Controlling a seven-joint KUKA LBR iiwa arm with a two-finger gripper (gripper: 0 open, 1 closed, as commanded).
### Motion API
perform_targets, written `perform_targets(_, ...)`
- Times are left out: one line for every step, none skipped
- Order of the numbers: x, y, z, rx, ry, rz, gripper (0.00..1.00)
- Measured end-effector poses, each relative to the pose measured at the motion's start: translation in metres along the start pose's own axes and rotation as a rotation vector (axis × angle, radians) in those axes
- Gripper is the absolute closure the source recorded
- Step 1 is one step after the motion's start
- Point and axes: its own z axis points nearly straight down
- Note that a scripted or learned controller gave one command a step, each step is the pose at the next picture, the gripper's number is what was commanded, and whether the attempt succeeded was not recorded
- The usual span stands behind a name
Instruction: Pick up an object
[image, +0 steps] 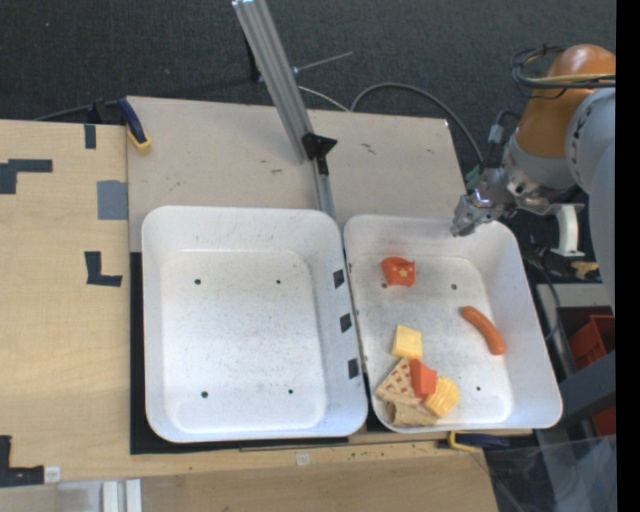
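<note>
The right bin (520, 300) holds several toy food pieces. A red tomato-like piece (398, 271) lies near its upper middle. An orange sausage (483, 330) lies at the right side. A yellow cheese block (407, 342) sits lower down, above a cluster at the front: a tan waffle (397, 383), a red piece (423, 378) and a yellow-orange piece (443, 397). My gripper (466, 222) hangs over the bin's back right corner, away from all the pieces, with nothing seen in it.
The left bin (160, 300) stands beside the right one. A slanted metal pole (285, 85) crosses the bench behind the bins. A cable (400, 92) loops at the back. The arm (565, 110) fills the upper right.
</note>
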Motion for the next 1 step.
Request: perform_targets(-0.0040,-0.0011,-0.0448,0.002,0.000,0.001,1.00)
